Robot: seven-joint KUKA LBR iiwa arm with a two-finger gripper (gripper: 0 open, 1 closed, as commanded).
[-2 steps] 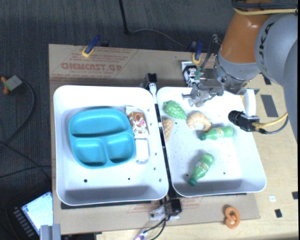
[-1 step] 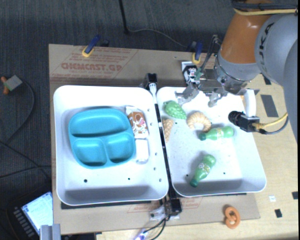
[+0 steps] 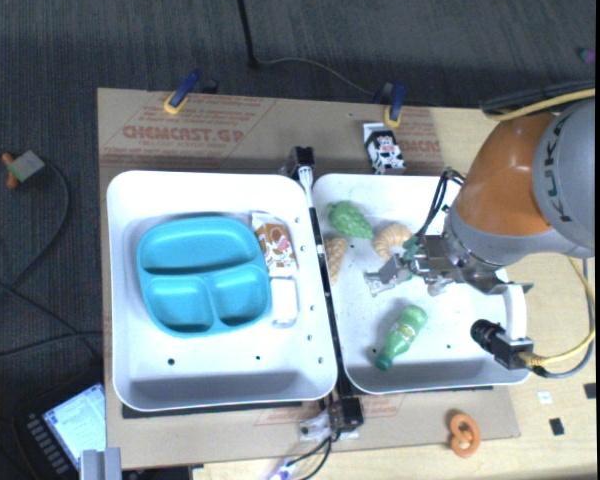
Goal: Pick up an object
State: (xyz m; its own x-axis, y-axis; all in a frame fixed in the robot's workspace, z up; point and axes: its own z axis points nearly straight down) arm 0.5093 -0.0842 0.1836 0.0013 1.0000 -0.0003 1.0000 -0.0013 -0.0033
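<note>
Camera view: green bottle (image 3: 399, 335) lies just below the tool (image 3: 392, 271), whose finger state I cannot tell.

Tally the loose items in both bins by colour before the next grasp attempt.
Blue: 1, the blue three-compartment plastic tray in the left bin.
Green: 2, the green plastic bottle and the green leafy toy vegetable in the right bin.
Tan: 2, the tan shell-shaped toy and the tan cone-shaped toy in the right bin.
Printed: 1, the flat orange-printed packet beside the tray.
Total: 6
</note>
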